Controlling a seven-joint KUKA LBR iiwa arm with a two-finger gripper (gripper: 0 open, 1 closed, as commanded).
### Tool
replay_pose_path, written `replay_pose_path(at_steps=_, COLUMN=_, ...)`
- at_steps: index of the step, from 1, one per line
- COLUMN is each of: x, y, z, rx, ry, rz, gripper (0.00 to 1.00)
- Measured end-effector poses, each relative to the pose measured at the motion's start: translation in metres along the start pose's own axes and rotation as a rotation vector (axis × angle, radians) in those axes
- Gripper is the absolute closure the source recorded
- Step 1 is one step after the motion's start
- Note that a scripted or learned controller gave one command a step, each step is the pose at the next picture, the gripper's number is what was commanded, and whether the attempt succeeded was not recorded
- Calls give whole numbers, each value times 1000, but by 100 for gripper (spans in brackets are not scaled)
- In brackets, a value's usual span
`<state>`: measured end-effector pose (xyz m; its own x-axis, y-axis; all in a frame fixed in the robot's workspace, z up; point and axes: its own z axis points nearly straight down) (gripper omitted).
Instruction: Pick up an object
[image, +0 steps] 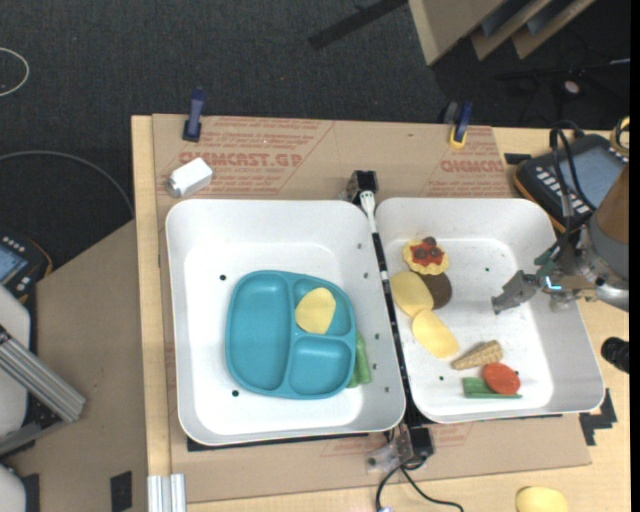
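Observation:
My gripper hangs over the right side of the right bin, reaching in from the right. It is open, with nothing between its fingers. To its left lie several toy foods: a red-topped tart, a yellow piece against a brown piece, and another yellow piece. Nearer the front are a tan cone and a red vegetable with a green stem. The gripper touches none of them.
The left bin holds a teal divided plate with a yellow piece in it and a green item at its right edge. A black divider runs between the bins. A white block lies on the cardboard behind.

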<state>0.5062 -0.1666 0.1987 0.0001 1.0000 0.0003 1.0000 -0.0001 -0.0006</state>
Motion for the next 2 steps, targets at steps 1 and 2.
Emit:
replay_pose_path(at_steps=1, x=33, y=-25, z=-166, rx=-21, ry=-4, rz=-5, gripper=0)
replay_pose_path(at_steps=2, x=24, y=-26, z=-310, rx=-21, ry=-6, rz=-1, gripper=0)
